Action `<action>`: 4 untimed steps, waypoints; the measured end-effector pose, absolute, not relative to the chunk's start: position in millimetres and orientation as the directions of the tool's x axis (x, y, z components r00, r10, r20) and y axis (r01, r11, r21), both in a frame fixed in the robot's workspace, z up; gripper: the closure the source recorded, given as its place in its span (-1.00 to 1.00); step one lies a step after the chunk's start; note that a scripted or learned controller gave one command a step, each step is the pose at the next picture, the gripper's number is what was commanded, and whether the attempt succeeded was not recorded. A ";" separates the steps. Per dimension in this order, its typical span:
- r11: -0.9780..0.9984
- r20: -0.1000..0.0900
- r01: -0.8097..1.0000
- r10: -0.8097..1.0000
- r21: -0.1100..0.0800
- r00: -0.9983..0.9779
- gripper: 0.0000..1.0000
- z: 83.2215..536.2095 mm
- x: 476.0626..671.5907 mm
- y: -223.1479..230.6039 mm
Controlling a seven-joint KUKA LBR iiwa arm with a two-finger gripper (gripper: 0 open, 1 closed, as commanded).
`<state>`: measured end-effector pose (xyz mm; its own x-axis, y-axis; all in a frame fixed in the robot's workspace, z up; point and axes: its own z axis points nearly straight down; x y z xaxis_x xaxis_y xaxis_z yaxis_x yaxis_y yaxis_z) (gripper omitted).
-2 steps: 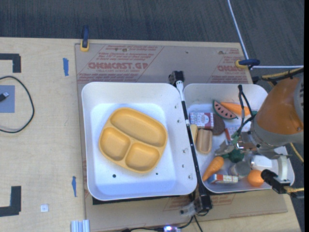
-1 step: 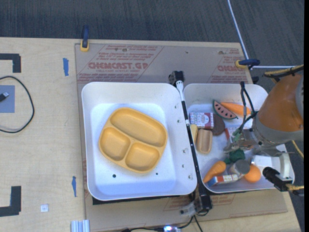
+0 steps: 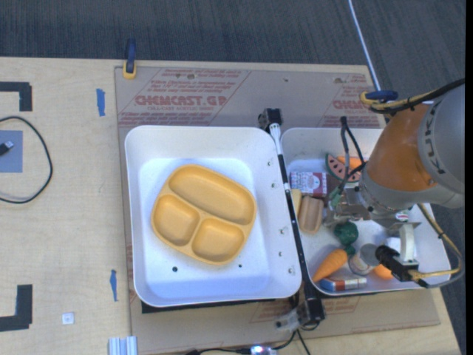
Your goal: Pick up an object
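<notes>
The right bin (image 3: 437, 266) holds several small toys. A green round toy (image 3: 345, 234) lies near its middle, and my gripper (image 3: 344, 211) hangs directly over it, coming down from the orange-banded wrist (image 3: 395, 157). An orange carrot (image 3: 331, 262) lies just below the green toy. A tan cylinder (image 3: 310, 214) sits to the gripper's left, with a purple and white packet (image 3: 308, 181) above it. A watermelon slice (image 3: 338, 166) peeks out beside the wrist. A red and blue marker (image 3: 344, 283) rests along the bin's front wall. The arm hides the bin's right part.
The left bin (image 3: 140, 198) carries a yellow divided plate (image 3: 203, 213). A black divider strip (image 3: 287, 198) runs between the bins. Cables (image 3: 353, 150) trail from the wrist over the right bin. A black part and a white part (image 3: 405, 246) hang under the arm.
</notes>
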<state>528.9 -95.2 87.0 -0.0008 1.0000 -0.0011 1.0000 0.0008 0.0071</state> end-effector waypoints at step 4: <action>-0.001 -0.002 1.000 1.000 0.012 0.001 -1.00 97.3 502.7 -92.4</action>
<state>502.7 -92.4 97.3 0.0008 1.0000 -0.0025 0.9999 -0.0008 0.0117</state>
